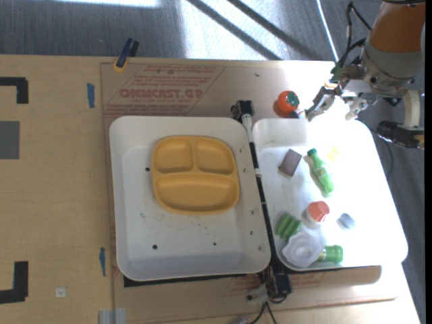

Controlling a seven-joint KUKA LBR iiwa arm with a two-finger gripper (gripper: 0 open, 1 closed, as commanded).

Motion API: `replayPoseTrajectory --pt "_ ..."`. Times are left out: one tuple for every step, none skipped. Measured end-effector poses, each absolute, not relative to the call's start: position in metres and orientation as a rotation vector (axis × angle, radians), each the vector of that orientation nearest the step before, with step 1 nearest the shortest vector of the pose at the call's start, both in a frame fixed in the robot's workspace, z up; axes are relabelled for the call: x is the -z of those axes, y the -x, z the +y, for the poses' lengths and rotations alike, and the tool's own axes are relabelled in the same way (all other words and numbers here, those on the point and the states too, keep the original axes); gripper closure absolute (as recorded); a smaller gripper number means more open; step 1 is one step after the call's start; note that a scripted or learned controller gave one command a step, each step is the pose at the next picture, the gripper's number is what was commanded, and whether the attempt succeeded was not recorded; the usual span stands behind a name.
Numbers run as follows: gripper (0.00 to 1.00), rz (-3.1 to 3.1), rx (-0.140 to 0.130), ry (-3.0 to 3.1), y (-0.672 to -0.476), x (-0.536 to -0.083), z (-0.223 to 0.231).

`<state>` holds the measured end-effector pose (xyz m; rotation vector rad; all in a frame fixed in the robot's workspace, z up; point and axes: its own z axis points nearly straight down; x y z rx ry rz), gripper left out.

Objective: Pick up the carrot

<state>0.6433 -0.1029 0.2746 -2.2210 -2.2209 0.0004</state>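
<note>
The carrot (287, 103) is a small orange-red toy with a green top. It lies on the cardboard bench just behind the far left corner of the right bin (378, 201), outside it. My gripper (331, 112) hangs over the far edge of that bin, a short way right of the carrot and apart from it. It is open, with one finger (316, 108) slanting toward the carrot and nothing between the fingers.
The right bin holds a brown block (291, 162), a green bottle (319, 172), a red-and-white piece (317, 212), green pieces (288, 225) and a clear cup (302, 249). The left bin (128, 248) holds a yellow divided plate (196, 173). A black clamp (241, 109) sits left of the carrot.
</note>
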Motion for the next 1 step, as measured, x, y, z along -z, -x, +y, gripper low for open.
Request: replayPoseTrajectory --pt "0.00 -2.354 -0.002 2.076 -0.5828 -0.1332 -0.1210"
